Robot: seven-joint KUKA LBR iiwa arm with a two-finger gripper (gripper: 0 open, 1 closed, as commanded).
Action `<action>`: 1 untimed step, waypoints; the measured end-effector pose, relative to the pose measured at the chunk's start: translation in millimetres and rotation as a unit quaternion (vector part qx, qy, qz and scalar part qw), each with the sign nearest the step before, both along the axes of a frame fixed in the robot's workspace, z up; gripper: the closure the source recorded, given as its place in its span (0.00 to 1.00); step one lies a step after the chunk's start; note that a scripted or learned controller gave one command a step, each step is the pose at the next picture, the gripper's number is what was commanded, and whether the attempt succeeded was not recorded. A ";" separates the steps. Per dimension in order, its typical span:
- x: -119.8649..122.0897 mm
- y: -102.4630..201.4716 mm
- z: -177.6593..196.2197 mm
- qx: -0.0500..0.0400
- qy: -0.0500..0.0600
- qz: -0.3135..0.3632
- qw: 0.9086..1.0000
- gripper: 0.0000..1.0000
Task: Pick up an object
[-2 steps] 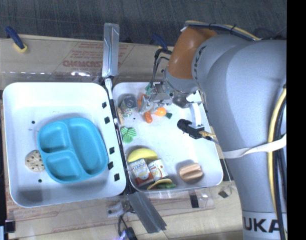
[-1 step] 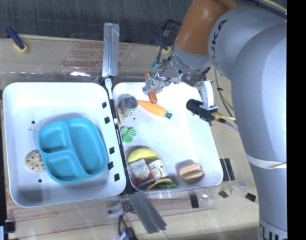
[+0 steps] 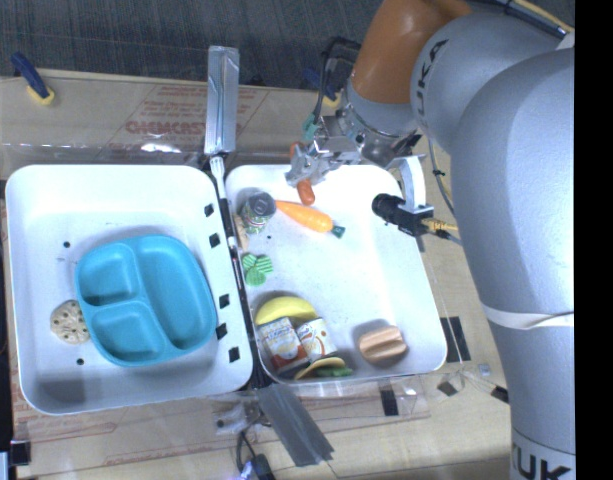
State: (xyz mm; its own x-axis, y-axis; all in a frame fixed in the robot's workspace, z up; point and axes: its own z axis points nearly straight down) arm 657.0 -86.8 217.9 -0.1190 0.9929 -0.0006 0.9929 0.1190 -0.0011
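My gripper (image 3: 308, 164) hangs over the back edge of the right bin (image 3: 411, 268), just above a small red-orange piece (image 3: 304, 191). An orange carrot (image 3: 308, 216) lies slantwise right below that piece, with a metal can (image 3: 256, 208) to its left. A small green ridged item (image 3: 256, 265) sits by the left wall. In the near part lie a yellow banana (image 3: 285, 310), a labelled pouch (image 3: 294, 339) and a brown bun (image 3: 381, 343). Whether the red-orange piece is touched by the gripper is unclear.
The left bin (image 3: 36, 208) holds a blue divided plate (image 3: 144, 298) and a cookie (image 3: 70, 320) by its left wall. The big grey arm (image 3: 506, 168) covers the right side of the bench. A black fitting (image 3: 391, 208) juts over the right bin's right wall.
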 end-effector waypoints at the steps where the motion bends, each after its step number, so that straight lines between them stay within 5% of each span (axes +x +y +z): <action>1: -3.2 -27.8 -55.4 0.000 0.003 -0.024 1.000 1.00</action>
State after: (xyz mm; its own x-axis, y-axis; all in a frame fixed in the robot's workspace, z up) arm 653.8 -114.6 162.5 -0.0703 0.9975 0.0003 0.9975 0.0703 -0.0077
